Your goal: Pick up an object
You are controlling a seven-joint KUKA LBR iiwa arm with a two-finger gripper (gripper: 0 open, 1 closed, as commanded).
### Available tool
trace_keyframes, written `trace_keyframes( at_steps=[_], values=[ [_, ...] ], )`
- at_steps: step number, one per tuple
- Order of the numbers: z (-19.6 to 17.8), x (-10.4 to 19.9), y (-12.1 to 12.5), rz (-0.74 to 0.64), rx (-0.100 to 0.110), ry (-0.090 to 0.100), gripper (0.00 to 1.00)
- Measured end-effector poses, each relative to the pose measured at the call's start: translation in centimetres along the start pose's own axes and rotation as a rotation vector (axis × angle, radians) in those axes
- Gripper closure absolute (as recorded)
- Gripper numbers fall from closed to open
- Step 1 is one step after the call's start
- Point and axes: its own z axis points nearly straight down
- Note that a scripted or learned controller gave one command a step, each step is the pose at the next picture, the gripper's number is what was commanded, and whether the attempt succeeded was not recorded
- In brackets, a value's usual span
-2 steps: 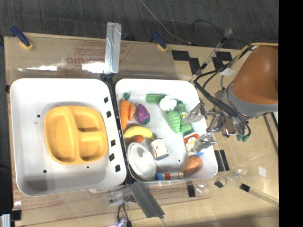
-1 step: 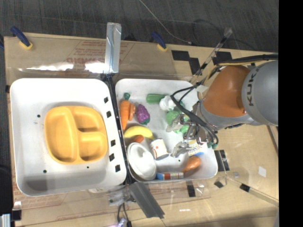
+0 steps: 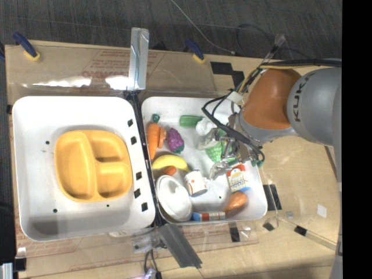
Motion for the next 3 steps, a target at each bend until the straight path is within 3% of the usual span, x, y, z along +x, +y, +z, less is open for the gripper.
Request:
trace_keyframes(
  at_steps=[1, 2, 3],
  values=[
    [-1.2, -0.3, 0.3, -0.011, 0.001, -0.004, 1.0],
    [-1.1, -0.3, 0.3, -0.012, 0.001, -0.003, 0.0],
    [0.1, -1.6, 0.0, -0.149, 0.0, -0.002, 0.0]
  ],
)
